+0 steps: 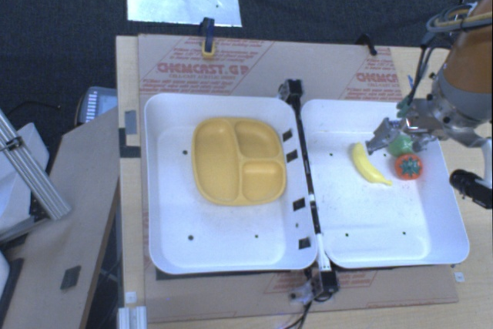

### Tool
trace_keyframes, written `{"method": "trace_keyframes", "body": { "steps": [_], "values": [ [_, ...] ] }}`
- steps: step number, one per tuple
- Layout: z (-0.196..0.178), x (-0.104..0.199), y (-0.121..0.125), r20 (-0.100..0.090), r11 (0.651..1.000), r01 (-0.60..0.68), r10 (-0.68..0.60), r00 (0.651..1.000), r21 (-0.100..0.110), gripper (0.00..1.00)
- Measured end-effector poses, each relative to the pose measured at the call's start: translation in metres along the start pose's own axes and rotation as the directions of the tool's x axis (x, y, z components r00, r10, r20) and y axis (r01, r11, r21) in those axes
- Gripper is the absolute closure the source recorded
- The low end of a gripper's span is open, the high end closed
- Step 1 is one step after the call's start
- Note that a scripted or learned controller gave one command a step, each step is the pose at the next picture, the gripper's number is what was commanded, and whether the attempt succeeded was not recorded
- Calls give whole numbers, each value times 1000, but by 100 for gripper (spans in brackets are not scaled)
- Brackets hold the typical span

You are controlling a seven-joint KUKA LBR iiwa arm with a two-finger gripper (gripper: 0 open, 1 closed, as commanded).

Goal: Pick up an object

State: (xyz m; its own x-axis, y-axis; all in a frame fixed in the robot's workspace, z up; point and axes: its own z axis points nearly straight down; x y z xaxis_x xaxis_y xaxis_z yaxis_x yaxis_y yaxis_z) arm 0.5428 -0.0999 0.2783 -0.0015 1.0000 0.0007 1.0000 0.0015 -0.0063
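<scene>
In the right bin point(385, 239) lie a yellow banana point(369, 165), a red tomato-like toy point(408, 166) with a green top, and a green object point(400, 145) partly hidden by the gripper. My gripper point(399, 133) hangs over the bin's upper right, right above the green object and just right of the banana's top end. Its metal fingers point down and left. Whether they touch or hold anything is hidden.
The left bin point(173, 243) holds a yellow divided plate point(239, 161). A black divider strip point(302, 173) runs between the bins. A cardboard sheet point(231, 65) lies under both bins. The right bin's front half is bare white floor.
</scene>
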Motion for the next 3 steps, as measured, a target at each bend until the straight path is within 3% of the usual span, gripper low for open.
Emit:
{"method": "trace_keyframes", "body": {
  "steps": [1,3],
  "values": [
    [-4,0,1,1,1000,2,-2,1000,-8,0],
    [100,9,-1,0,1000,-1,1,1000,-4,0]
  ]
}}
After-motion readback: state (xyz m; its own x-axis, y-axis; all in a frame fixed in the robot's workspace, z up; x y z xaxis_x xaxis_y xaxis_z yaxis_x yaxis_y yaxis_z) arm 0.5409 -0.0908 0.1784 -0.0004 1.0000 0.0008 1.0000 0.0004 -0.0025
